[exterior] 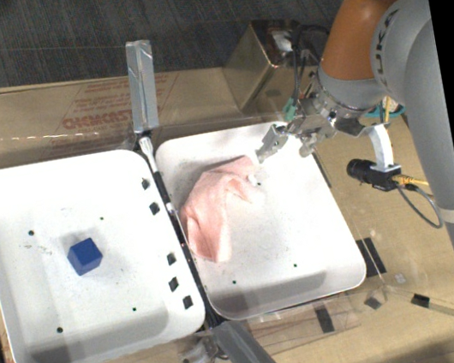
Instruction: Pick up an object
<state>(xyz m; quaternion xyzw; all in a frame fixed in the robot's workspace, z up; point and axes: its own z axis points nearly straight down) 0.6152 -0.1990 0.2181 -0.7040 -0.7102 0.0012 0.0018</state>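
Note:
A crumpled pink cloth (214, 205) lies in the right bin (324, 237), against its left wall and reaching toward the middle. A small blue cube (85, 255) sits in the left bin (8, 223). My gripper (285, 149) hangs over the right bin's far right area, just beyond the cloth's upper right corner. It is open, with one finger (269, 144) close to that corner and the other (305, 148) further right. Nothing shows between the fingers.
A metal divider with black clips (166, 230) runs between the two bins. A brown box (255, 67) stands behind the right bin. Cables and a black connector (373, 172) hang off the arm at the right.

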